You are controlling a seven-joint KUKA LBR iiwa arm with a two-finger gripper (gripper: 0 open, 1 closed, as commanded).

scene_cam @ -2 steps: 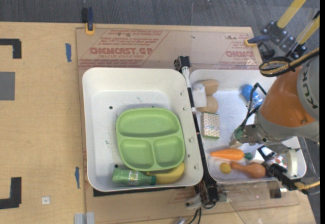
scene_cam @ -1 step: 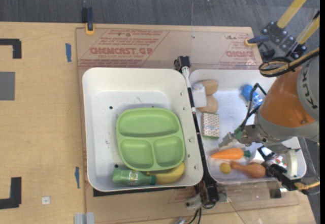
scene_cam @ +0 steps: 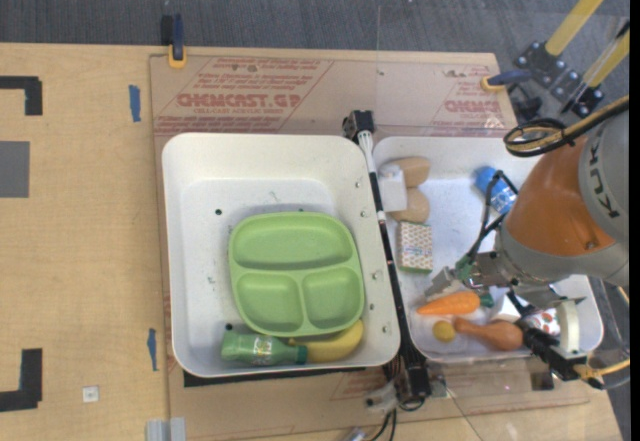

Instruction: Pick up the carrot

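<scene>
Just beside carrot (scene_cam: 449, 305): tool (scene_cam: 462, 276).

Grey arm (scene_cam: 610, 169) with a broad orange band (glossy, rounded); black cables loop at its twelve o'clock; dark lettering marks the grey shell.

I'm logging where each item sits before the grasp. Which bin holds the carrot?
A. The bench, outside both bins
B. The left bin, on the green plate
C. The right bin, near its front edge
C: the carrot lies in the right bin toward its front edge, while the green plate sits in the left bin.
</scene>
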